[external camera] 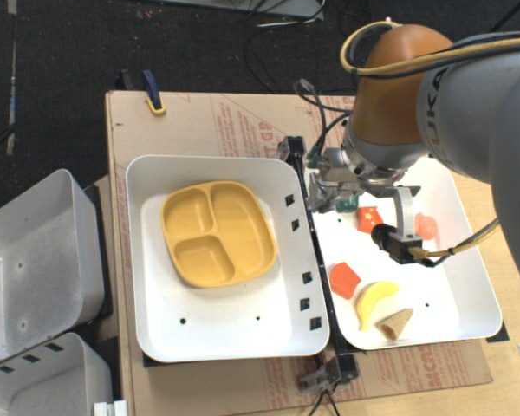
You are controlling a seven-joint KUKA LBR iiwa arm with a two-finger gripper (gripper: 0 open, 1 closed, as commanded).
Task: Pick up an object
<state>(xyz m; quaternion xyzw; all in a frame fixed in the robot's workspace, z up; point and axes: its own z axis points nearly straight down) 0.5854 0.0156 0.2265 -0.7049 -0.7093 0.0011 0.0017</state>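
Cardboard-covered tabletop (208,124) carries two white bins. Right bin (468,232) holds the banana (374,302), orange block (344,278), red piece (368,219) and wedge (396,322), all unlifted. Gripper (351,196) hovers above; its state I cannot tell.

Right bin (468,310) holds loose small pieces. Yellow banana (374,302), curved, lies flat near the front. Tan wedge (397,323) touches its lower end. Orange-red block (345,279) just left of the banana. Red block (368,219) and pinkish-red piece (425,227) farther back.
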